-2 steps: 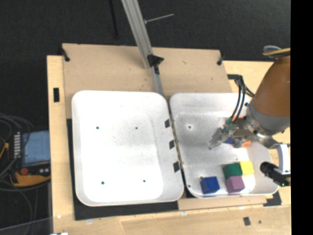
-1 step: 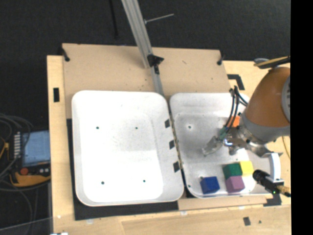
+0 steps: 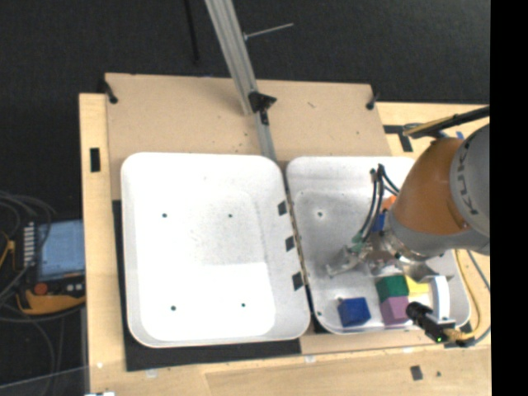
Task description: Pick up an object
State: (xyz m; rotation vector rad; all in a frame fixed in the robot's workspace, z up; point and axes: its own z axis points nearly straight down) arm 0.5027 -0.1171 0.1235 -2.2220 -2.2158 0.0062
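Observation:
In the right bin [image 3: 330, 188] a blue cube [image 3: 354, 311] lies near the front edge. Beside it to the right sit a green block [image 3: 392, 288] and a purple block [image 3: 396, 308], with a yellow piece [image 3: 418, 288] just behind them. My gripper [image 3: 363, 258] hangs low over the middle of the right bin, just behind the green block and up-right of the blue cube. The orange wrist band [image 3: 429, 200] covers the bin's right side. Nothing shows between the gripper's tips.
The left bin [image 3: 202, 246] lies beside the right one, with a row of black clips [image 3: 290, 242] along the shared edge. A slanted metal rail [image 3: 235, 52] stands behind the bins. A blue device [image 3: 62, 250] and cables sit off the bench at far left.

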